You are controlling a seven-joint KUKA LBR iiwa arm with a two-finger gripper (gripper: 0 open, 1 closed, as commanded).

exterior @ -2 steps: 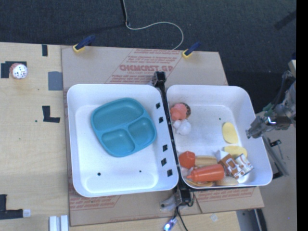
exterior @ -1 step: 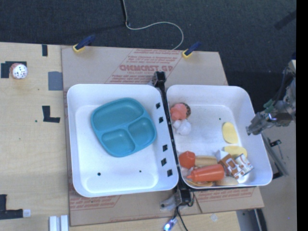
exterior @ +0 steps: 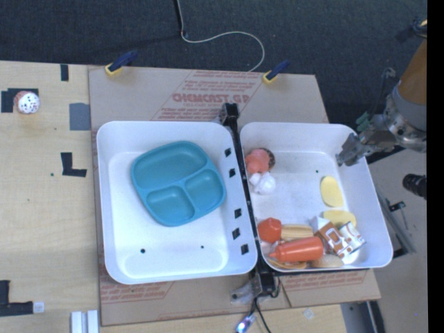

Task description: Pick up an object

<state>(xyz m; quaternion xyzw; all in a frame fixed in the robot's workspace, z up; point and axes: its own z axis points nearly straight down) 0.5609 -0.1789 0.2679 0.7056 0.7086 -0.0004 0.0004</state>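
Observation:
The right bin (exterior: 305, 134) holds several toy foods: a pink round piece (exterior: 257, 161) with a white lump (exterior: 263, 182) near the divider, a yellow oval (exterior: 331, 191), a yellow wedge (exterior: 339, 218), a red piece (exterior: 269, 229), an orange carrot-like piece (exterior: 298, 249) and a brown-and-white block (exterior: 340, 241) at the front. My gripper (exterior: 349, 151) hangs over the bin's right rim, above and to the right of the yellow oval, with nothing seen between its fingers.
The left bin (exterior: 118, 255) holds a blue divided plate (exterior: 177, 182). Both bins rest on cardboard (exterior: 208, 92) clamped at the back. A small white die-like object (exterior: 28, 103) lies far left on the wooden bench. A white cable (exterior: 222, 37) loops behind.

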